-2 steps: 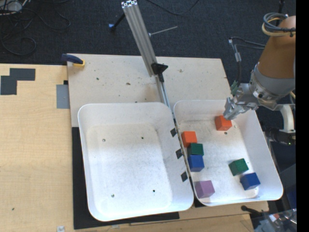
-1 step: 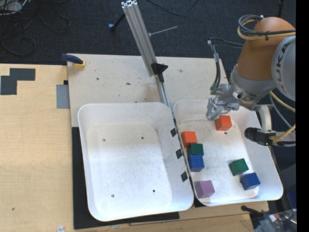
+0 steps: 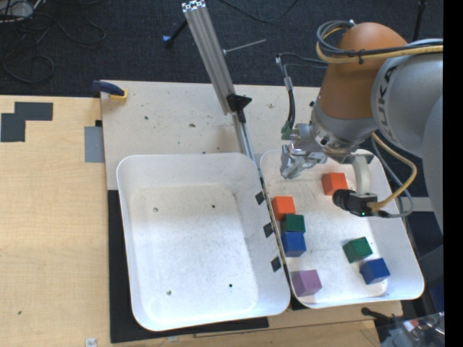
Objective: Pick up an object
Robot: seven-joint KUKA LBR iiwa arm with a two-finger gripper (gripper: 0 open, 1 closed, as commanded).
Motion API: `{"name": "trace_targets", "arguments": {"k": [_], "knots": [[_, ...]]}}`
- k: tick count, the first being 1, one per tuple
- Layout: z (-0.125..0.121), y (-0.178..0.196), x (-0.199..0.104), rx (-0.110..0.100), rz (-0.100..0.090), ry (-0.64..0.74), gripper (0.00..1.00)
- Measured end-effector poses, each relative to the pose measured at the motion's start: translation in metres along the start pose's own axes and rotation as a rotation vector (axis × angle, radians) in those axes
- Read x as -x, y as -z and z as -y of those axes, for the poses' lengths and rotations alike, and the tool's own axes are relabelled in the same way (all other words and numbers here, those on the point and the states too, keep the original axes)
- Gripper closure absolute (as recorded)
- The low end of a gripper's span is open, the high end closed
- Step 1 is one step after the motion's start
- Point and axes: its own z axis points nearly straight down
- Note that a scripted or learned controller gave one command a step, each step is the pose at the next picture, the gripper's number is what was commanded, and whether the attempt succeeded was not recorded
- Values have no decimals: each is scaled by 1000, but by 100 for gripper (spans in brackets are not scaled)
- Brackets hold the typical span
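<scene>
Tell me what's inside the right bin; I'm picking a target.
The right bin holds two orange blocks, two green, two blue and one purple. The arm covers the bin's far corner.

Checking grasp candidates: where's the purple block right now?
The purple block sits in the right bin, at its near-left corner beside the divider. Its nearest neighbour is the blue block just behind it, under a green block.

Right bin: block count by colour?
Orange: 2, block and block
Green: 2, block and block
Blue: 2, block and block
Purple: 1, block
Total: 7, all in the right bin
</scene>
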Motion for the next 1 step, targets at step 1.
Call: {"name": "trace_targets", "arguments": {"k": [1], "knots": [[-23,-6,-57,3,0,0,100]]}}
